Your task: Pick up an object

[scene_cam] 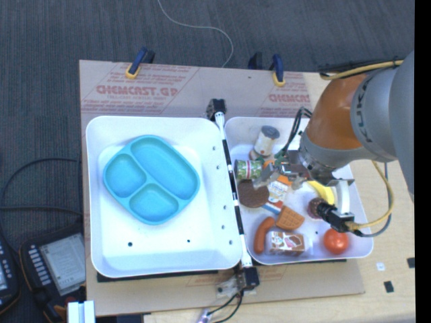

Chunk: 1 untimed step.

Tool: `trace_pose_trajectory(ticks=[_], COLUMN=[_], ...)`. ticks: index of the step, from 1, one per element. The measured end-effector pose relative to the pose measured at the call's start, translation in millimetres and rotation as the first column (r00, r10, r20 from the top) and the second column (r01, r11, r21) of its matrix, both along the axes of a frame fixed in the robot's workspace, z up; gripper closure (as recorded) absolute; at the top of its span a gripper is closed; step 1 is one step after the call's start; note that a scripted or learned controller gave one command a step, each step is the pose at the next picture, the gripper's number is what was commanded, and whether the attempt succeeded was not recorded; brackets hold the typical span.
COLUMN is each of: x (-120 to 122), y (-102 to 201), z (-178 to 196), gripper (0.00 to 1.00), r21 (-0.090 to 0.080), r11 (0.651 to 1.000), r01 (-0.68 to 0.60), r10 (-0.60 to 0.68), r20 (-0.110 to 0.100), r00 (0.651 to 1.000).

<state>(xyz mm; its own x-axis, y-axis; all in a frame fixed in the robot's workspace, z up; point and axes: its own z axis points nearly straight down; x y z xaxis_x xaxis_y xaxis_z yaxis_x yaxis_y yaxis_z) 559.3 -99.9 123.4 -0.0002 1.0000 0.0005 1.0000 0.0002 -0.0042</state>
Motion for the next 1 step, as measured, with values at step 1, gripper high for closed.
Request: trace_pose_trajectory(ticks=[1], x=[0.6], y=[-0.3], z=[10.3], gripper=[1.00], r21=[0.000], r11=[1.000], r01=[0.000], r10=[0.000], r20=[0.002], r00=[1.000])
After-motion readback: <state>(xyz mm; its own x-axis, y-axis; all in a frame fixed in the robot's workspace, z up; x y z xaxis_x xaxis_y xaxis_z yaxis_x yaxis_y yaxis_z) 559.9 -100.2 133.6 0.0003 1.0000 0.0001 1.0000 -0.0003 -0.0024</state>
